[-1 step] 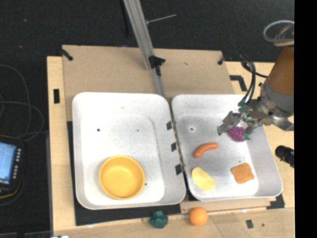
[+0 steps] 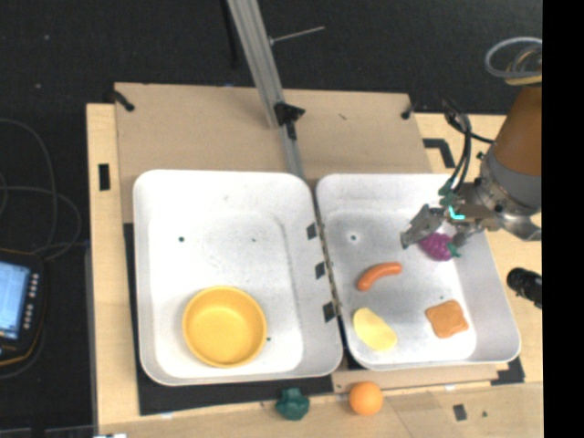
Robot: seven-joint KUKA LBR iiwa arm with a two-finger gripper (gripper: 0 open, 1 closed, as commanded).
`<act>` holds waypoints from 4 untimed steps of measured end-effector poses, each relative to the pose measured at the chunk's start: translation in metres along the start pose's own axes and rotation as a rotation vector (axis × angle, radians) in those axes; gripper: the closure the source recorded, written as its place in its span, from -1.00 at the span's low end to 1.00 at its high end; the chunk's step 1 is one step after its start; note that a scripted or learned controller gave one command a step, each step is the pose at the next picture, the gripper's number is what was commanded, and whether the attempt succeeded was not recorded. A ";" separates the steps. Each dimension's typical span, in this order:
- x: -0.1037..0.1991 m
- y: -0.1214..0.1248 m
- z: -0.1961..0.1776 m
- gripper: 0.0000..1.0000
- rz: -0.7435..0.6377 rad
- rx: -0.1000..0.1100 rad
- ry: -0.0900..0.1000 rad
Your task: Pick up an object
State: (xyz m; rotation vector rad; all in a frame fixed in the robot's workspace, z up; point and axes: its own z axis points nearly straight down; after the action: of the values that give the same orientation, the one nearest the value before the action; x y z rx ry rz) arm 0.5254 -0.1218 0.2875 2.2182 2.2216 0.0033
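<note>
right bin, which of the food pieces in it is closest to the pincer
The purple piece, right beneath the pincer at the bin's upper right. The orange sausage, yellow piece and tan square lie lower down.

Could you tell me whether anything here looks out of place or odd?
Yes: an orange ball and a dark green object lie on the bench in front of the bins, outside the right bin.

Single fixed camera, high above bench, looking down aslant on two shallow white plastic bins (image 2: pixel 164 199); arm enters right.
</note>
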 end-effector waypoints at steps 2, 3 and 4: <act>-0.006 -0.001 0.096 -1.00 0.003 0.007 -0.001; -0.011 -0.005 0.140 -1.00 0.003 0.006 -0.001; -0.011 -0.003 0.126 1.00 0.005 -0.002 0.000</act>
State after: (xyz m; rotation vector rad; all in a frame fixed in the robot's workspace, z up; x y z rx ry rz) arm 0.5231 -0.1332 0.1613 2.2228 2.2150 0.0053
